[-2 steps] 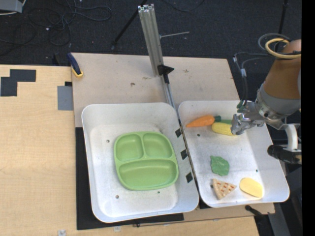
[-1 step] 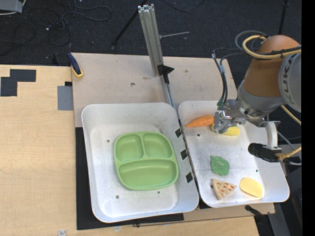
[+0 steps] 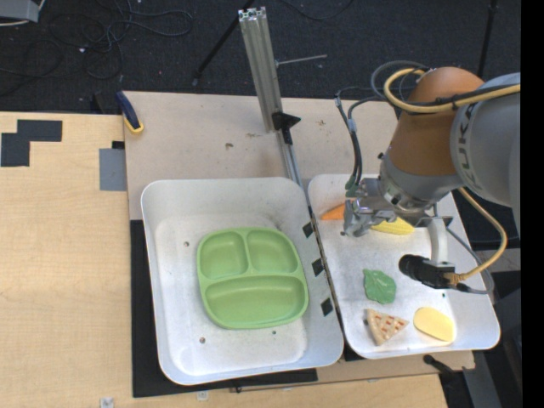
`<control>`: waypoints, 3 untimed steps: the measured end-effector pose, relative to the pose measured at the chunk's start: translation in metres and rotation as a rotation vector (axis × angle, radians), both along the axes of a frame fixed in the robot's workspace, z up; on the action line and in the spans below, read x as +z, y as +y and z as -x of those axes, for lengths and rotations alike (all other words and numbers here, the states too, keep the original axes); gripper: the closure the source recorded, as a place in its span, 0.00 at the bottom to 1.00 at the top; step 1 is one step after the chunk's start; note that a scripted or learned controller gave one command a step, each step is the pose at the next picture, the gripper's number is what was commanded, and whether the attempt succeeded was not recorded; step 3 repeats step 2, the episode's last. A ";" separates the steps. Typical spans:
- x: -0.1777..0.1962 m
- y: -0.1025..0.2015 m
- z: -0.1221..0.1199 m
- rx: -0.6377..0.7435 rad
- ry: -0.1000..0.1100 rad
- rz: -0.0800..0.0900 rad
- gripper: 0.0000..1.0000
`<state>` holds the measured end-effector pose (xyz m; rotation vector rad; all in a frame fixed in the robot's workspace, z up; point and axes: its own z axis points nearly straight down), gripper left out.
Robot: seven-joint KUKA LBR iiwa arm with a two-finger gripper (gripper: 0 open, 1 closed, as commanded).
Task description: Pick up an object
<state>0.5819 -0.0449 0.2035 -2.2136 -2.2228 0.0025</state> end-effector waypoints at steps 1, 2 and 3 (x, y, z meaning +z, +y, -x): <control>0.016 0.053 0.008 0.001 -0.003 0.000 1.00; 0.026 0.109 0.019 0.001 -0.002 0.000 1.00; 0.026 0.109 0.019 0.001 -0.002 0.000 1.00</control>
